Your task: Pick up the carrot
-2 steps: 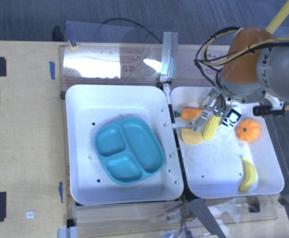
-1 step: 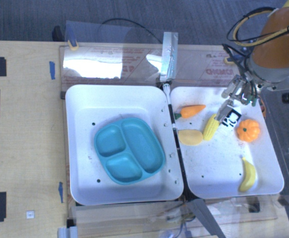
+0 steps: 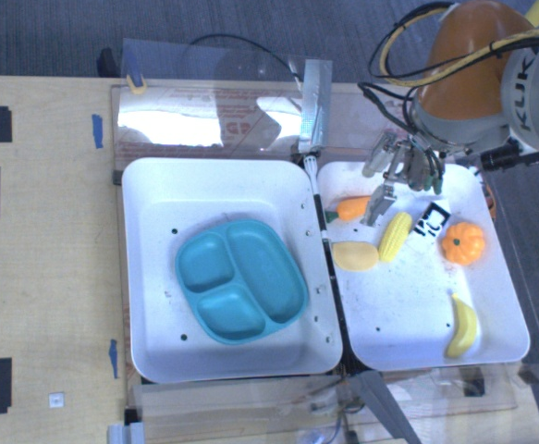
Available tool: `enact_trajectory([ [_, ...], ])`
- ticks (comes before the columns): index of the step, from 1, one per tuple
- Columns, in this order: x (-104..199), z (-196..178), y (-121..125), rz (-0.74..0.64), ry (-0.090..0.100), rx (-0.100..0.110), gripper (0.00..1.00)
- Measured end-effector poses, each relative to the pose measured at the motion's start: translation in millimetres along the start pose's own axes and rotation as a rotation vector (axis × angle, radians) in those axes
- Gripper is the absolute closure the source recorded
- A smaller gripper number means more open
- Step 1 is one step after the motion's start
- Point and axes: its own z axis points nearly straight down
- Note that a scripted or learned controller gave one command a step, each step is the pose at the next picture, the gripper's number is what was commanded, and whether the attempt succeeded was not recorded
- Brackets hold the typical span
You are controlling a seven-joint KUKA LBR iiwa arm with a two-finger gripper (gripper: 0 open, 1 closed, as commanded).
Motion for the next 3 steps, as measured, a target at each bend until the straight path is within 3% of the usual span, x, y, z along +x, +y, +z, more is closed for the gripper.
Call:
enact_trajectory([
  [1, -14, 89, -26, -0.033, 0.007, 0.002, 0.00],
  [2, 11, 95, -27, -0.286, -0.003, 0.000, 0.00],
  [3, 10, 87, -27, -0.283, -0.007, -0.003, 1.00],
])
